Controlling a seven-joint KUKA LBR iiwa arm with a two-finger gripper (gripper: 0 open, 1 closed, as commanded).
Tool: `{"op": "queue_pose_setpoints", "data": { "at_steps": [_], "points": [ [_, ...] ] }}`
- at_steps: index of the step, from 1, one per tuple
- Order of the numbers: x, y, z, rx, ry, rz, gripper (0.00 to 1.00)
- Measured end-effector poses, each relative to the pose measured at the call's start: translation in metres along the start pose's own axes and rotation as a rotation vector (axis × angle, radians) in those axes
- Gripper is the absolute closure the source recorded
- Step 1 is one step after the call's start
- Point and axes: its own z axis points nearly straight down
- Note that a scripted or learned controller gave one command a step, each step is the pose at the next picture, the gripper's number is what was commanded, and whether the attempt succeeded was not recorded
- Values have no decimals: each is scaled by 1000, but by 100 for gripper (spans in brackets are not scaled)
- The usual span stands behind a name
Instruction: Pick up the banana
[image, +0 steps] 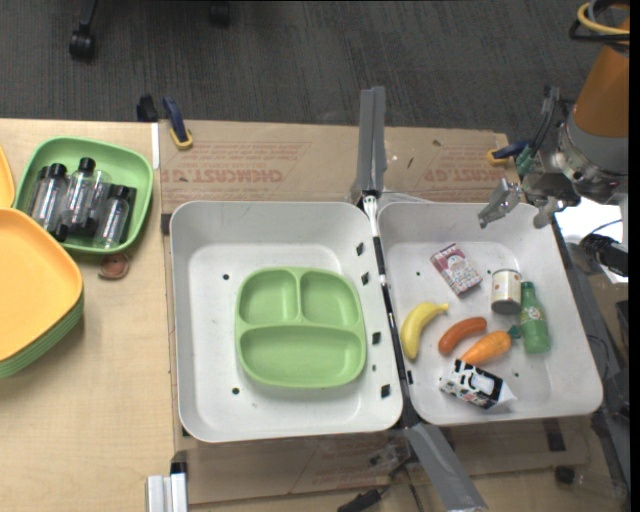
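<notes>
The yellow banana (420, 326) lies in the right white bin (570, 385), close to its left wall, curved with one end pointing up right. My gripper (522, 205) hovers above the bin's far right corner, well up and right of the banana, its fingers spread open with nothing between them. The orange band of the arm sits above it at the right edge of the view.
Beside the banana in the right bin lie a red sausage (462, 333), a carrot (487, 347), a green bottle (532, 318), a small can (506, 290), a pink packet (456, 268) and a black-and-white packet (474, 385). The left bin (200, 330) holds a green divided tray (300, 328).
</notes>
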Motion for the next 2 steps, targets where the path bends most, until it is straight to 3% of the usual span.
{"op": "queue_pose_setpoints", "data": {
  "at_steps": [1, 2],
  "points": [
    [-30, 15, 66, 1, 0, 214, 0],
    [-29, 35, 151, -3, -1, 190, 0]
  ]
}}
